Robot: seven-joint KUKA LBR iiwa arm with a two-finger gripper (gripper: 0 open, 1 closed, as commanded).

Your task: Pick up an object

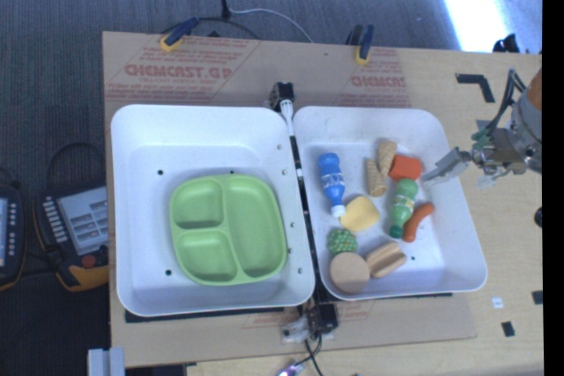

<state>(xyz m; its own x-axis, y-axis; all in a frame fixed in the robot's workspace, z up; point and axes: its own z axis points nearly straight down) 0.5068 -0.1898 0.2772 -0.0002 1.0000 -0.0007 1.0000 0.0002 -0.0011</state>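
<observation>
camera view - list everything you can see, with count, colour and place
bins: 2, white, side by side on the bench
plate: 1, green, three compartments, in the left bin
bottle: 1, blue, white cap, right bin
bottle: 1, green, right bin
toy foods: about 8, yellow, tan, orange, red, green, clustered in the right bin
clamps: 2, yellow and blue, far bench edge
pendant: 1, grey and yellow, floor at left
end effector: 1, grey, at the right bin's right rim

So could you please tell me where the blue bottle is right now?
The blue bottle lies in the right bin, near its left wall, just above the yellow piece.
</observation>
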